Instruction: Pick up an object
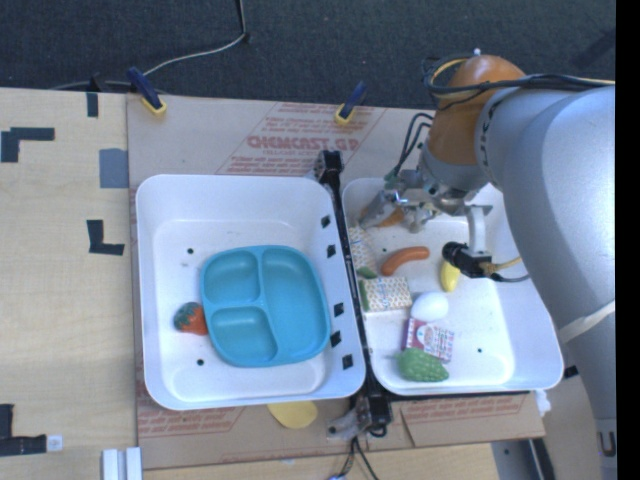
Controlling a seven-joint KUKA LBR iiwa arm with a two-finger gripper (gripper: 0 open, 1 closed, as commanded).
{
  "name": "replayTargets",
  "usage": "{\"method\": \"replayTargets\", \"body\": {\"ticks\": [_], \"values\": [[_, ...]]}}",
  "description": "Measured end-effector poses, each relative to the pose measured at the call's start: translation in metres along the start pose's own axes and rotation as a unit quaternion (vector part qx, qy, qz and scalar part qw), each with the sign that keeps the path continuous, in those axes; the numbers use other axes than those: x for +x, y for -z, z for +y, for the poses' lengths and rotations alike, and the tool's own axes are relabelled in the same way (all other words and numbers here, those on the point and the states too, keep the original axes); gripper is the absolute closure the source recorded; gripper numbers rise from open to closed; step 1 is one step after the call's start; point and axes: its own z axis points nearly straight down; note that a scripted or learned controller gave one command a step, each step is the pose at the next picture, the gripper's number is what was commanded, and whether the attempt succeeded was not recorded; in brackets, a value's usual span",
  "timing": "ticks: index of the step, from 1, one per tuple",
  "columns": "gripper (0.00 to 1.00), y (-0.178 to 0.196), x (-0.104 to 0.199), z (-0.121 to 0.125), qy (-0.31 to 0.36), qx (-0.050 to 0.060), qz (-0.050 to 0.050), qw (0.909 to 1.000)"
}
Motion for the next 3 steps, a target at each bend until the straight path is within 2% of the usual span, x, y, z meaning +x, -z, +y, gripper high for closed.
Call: {"method": "replayTargets", "body": {"ticks": [1, 2, 3], "values": [[0.00, 0.000, -0.011, 0.000, 0.000, 0.000, 0.000, 1.0000], [0.00, 0.000, 0.002, 0.000, 0.000, 0.000, 0.000, 1.0000], [0.00, 0.012, -0.005, 0.000, 0.000, 0.001, 0.001, 1.0000]]}}
